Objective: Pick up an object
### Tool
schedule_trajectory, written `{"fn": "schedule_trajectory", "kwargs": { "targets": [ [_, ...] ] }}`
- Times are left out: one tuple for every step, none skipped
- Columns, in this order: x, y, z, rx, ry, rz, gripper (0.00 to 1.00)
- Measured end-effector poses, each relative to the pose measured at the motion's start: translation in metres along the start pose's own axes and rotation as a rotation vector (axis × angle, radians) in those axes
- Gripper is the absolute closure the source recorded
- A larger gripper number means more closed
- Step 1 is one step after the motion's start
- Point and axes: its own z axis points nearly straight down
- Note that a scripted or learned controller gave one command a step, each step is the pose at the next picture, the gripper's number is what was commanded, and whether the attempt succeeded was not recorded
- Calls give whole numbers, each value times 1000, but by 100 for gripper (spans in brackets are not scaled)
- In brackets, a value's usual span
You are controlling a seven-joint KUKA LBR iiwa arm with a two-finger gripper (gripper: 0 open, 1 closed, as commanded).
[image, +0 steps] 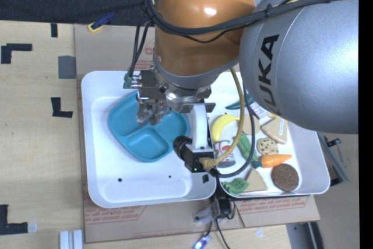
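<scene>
The big grey arm [303, 61] reaches in from the right, its orange band [201, 9] bulging over the middle of the bench. Down below it, the gripper [150, 115] sits low inside the left bin [116, 186], right on top of a blue divided dish [143, 132]. The dark fingers [152, 111] look drawn close together over the dish's upper compartment, touching or just above its surface; whether they pinch the dividing ridge or rim, I cannot tell from this angle, and nothing is plainly held between them. The dish lies flat toward the bin's upper middle, one rounded corner pointing to the lower right.

Over in the right bin [317, 183], a cluster of toy food: a yellow banana [221, 124] near the bins' shared edge, a green pepper-like piece [243, 143] beside it, a speckled cookie [267, 146], an orange carrot [275, 160], a round brown disc [285, 176] at the lower right, and a green leafy piece [236, 186] at the lower left corner. Black cables [140, 44] trail down the arm's left side.
</scene>
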Motion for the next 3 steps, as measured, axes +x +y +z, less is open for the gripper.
{"fn": "schedule_trajectory", "kwargs": {
  "targets": [
    [17,6,-185,-36,18,-5,100],
    [17,6,-185,-17,8,-5,100],
    [14,5,-26,0,0,-1,100]
  ]
}}
